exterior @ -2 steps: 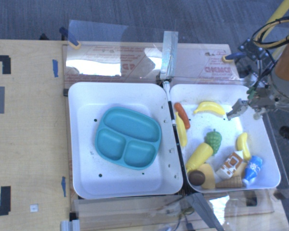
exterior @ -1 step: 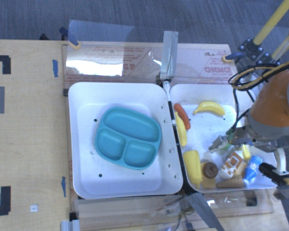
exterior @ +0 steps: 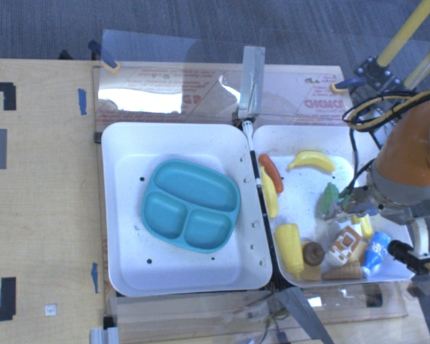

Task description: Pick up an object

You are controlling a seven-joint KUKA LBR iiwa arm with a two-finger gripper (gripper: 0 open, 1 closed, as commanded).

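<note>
1. Arm point(exterior: 408, 156) over right bin point(exterior: 301, 138), near its right wall.
2. Gripper point(exterior: 352, 205) low among toys; spread not discernible.
3. Green piece point(exterior: 328, 198) just left of gripper, long axis upright-ish; likeliest target.

The counter point(exterior: 36, 213) looks like pale wood, matt, with a fine grain. The two bins, left point(exterior: 122, 192) and right point(exterior: 308, 138), look like white plastic, smooth, with a soft shine. The divided plate point(exterior: 191, 205) is teal plastic, smooth and a little glossy. The banana point(exterior: 312, 161) and the corn cob point(exterior: 288, 248) look like glossy yellow plastic. Behind the bins stands a clear sheet point(exterior: 165, 84), shiny, that reflects light. The floor point(exterior: 201, 13) looks like grey carpet, rough and matt.
</note>
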